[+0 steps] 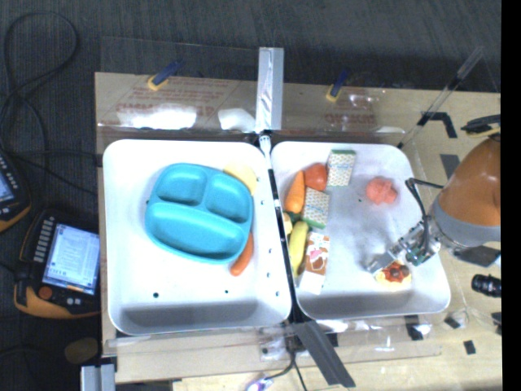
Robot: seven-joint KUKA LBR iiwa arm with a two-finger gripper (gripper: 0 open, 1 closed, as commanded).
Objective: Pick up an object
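Gripper (389, 261): low in the right bin (358, 218), near its front right corner. We cannot tell how its jaws stand.
Pizza toy (394, 273): small red-and-yellow piece touching the gripper's tip; we judge it the likeliest pick, though we see nothing held.
Carton (316, 255): against the right bin's left wall, beside a banana (298, 243); both crowd the divider, hard to reach from that side.
Tray (199, 210): blue, mid left bin (130, 243), an orange carrot (242, 259) at its front right edge.
Pink ball (380, 190): alone, toward the right bin's far right.
Far left corner of right bin: carrot piece (295, 192), tomato (316, 177), boxes (340, 168).
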